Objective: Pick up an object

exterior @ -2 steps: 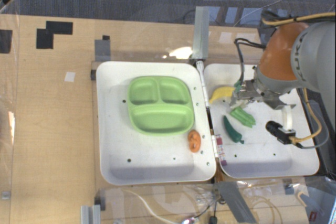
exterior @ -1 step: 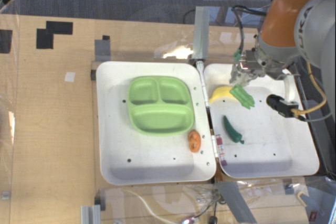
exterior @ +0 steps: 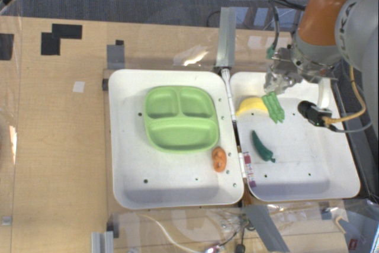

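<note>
Where tool (exterior: 273, 89) hovers, yellow obj (exterior: 251, 106), green obj (exterior: 274, 106) adjacent

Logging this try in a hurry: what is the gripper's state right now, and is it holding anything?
Gripper: low over the right bin, at the light green object beside the yellow one; open or shut cannot be told, no hold visible.

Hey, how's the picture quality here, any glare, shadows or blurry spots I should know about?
Camera view: even, soft lighting; glare streaks on the clear sheet behind the left bin; a faint shadow beside the green tray; the hand looks slightly soft, so its details are hard to read.
</note>
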